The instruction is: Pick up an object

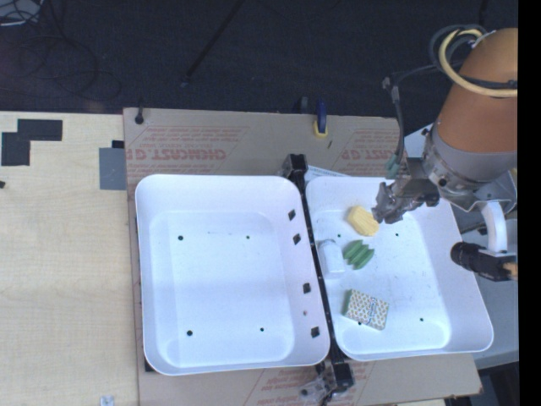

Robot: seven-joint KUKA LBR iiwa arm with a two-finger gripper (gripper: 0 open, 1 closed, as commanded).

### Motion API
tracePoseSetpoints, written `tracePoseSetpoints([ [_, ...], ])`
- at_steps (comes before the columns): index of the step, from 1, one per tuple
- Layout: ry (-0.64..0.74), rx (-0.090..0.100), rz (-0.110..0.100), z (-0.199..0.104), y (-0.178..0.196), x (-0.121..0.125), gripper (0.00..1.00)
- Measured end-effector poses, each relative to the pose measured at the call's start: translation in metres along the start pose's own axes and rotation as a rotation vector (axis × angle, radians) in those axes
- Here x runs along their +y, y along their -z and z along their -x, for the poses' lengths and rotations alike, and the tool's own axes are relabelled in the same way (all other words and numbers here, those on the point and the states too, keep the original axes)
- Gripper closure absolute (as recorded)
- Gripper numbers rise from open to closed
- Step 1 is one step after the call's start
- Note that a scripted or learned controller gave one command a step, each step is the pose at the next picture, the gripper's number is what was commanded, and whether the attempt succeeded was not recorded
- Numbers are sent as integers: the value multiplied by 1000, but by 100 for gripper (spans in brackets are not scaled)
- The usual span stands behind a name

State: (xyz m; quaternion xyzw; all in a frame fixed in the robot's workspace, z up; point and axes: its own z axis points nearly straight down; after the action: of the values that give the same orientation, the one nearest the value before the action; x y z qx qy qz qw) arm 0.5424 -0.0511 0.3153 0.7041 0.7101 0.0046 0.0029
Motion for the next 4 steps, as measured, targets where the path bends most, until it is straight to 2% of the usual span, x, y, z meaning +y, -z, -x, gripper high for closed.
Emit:
tracePoseSetpoints([
  [1,-10,-1,-20,19,-56,-32,100],
  [2,-2,1,-15,-40,-27,-68,100],
  [3,-4,-3,-3,-72,42,9,100],
  [4,-12,-3,-23,-43,-37,-21,100],
])
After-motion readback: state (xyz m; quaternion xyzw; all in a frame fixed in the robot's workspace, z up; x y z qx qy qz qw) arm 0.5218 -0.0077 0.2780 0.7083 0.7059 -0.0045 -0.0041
